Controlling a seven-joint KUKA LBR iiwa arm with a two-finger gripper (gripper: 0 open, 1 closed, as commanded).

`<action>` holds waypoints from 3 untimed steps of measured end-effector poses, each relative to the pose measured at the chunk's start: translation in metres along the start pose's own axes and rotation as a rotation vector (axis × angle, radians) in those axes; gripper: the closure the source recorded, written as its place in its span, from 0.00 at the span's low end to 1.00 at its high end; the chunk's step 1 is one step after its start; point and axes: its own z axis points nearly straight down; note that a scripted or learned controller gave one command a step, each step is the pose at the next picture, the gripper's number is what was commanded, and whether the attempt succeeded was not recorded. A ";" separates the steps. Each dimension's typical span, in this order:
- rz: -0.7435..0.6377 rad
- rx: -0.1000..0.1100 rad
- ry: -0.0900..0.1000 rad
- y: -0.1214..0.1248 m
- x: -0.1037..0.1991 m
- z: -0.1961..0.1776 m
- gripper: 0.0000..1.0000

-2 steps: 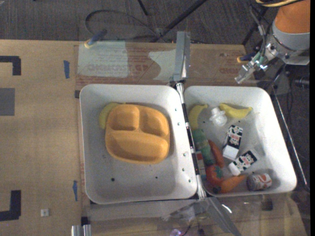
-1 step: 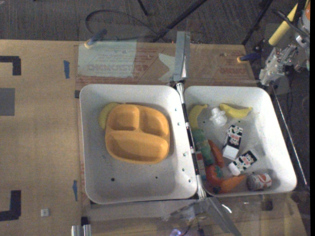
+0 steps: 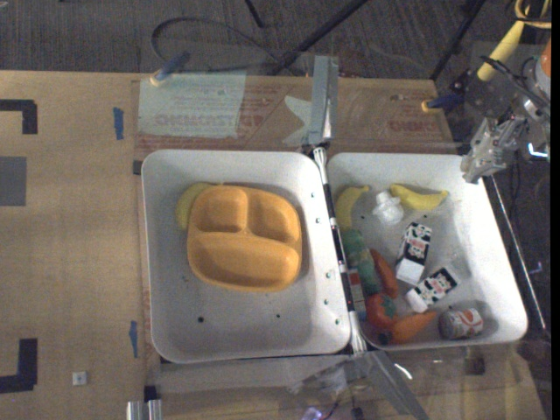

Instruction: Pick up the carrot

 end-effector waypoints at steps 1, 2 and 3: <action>-0.081 0.000 0.001 -0.021 0.009 0.029 1.00; -0.079 -0.001 -0.007 -0.020 0.007 0.018 1.00; -0.077 -0.003 -0.015 -0.019 0.004 0.008 1.00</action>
